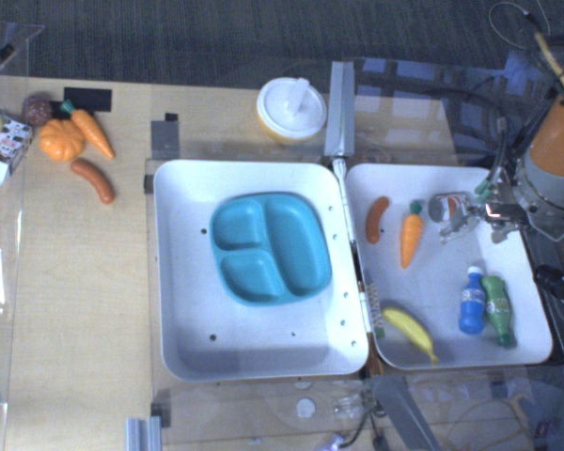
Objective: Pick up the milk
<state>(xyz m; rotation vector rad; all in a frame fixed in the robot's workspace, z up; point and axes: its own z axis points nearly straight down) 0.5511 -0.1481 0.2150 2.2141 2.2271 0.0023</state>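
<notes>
Right now the gripper hangs over the far right part of the right bin, beside the carrot; whether it is spread or closed cannot be told. The milk, which I take to be the blue bottle with the white cap, lies nearer the front, touching the green bottle. A good approach would centre over the milk, align across its narrow body, and descend on its free left side to avoid catching the neighbour.
</notes>
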